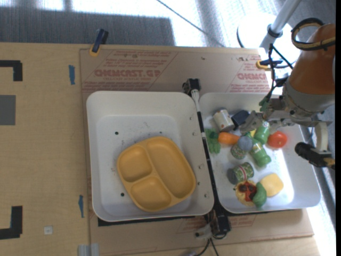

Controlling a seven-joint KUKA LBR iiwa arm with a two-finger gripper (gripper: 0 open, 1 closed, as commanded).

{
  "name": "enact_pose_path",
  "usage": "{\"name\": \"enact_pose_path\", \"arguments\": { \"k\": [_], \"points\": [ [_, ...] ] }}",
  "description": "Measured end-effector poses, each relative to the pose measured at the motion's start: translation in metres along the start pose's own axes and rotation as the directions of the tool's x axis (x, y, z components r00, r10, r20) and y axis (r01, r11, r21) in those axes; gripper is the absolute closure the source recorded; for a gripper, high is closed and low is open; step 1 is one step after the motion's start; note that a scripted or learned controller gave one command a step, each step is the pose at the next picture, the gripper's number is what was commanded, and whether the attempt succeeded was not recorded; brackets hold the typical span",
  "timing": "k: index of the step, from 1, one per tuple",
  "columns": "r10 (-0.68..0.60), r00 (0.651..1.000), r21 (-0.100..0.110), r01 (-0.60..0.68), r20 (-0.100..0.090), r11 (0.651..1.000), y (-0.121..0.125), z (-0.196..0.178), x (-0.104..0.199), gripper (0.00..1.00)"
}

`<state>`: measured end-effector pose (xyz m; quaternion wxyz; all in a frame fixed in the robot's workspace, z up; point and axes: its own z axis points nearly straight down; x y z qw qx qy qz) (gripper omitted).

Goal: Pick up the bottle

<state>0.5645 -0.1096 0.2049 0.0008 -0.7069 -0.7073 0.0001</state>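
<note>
Your gripper (259,126) hangs low over the right bin (306,196), right at the green bottle (259,143) lying amid crowded toys — likely lined up to grasp. Open or closed, you cannot tell. The yellow tray (155,173) sits well apart.

We are seeing a yellow tray (155,179), white bins (101,143), a green bottle (260,154) and an orange carrot (228,138).

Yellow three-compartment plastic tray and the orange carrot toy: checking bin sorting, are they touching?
Apart. The camera view shows the yellow tray in the left bin, the carrot in the right.
</note>
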Motion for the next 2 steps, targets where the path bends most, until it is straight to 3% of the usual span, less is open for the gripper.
{"name": "enact_pose_path", "arguments": {
  "k": [1, 2],
  "points": [
    [-0.003, 1.0, -0.012, 0.003, 0.001, 1.0, 0.004, 0.071, -0.029, 0.0],
    [-0.003, 1.0, -0.015, 0.003, 0.002, 1.0, 0.005, 0.061, -0.028, 1.0]
  ]
}}
